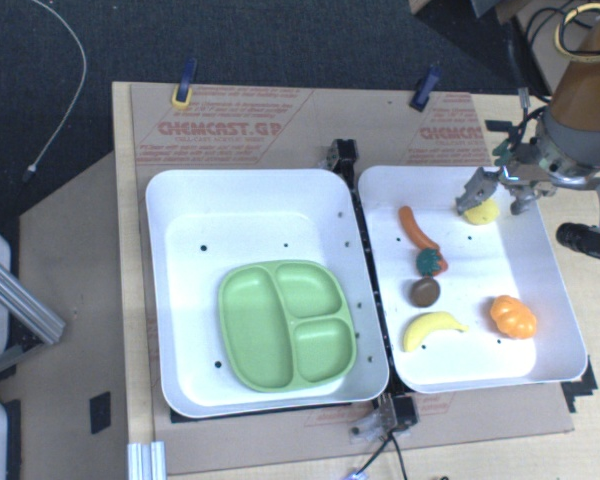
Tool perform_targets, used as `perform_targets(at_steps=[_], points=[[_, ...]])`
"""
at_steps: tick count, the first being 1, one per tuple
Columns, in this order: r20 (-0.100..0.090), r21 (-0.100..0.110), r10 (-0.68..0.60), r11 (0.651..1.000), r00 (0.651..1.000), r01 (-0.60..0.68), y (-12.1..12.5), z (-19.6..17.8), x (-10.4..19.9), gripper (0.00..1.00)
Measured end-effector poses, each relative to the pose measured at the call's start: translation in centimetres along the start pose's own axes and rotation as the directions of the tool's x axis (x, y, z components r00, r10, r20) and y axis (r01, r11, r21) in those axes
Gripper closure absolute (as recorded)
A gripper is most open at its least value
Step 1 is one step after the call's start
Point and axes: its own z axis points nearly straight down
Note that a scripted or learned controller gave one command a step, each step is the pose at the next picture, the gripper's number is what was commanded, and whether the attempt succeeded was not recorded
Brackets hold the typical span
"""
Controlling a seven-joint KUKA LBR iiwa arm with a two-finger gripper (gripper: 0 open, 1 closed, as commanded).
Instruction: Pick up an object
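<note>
My gripper [497, 198] hovers at the far right corner of the right bin [540, 363]. It is open, with its grey fingers [473, 197] spread wide. A small yellow lemon-like fruit [484, 214] lies on the bin floor just under the left finger, and the fingers are not closed on it. Closer to the camera in the same bin lie an orange carrot [417, 229], a teal round piece [431, 261], a brown round piece [425, 291], a yellow banana [432, 329] and an orange pepper [512, 316].
The left bin [180, 228] holds a green divided plate [285, 323]. A black clamp [343, 153] sits at the far end of the seam between the bins. Blue clips [425, 86] pin the cardboard at the bench's far edge.
</note>
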Motion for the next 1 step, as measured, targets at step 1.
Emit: perform_targets(at_steps=[1], points=[[0.002, -0.009, -0.002, 1.000, 1.000, 0.002, 0.22, -0.45, 0.01, 0.00]])
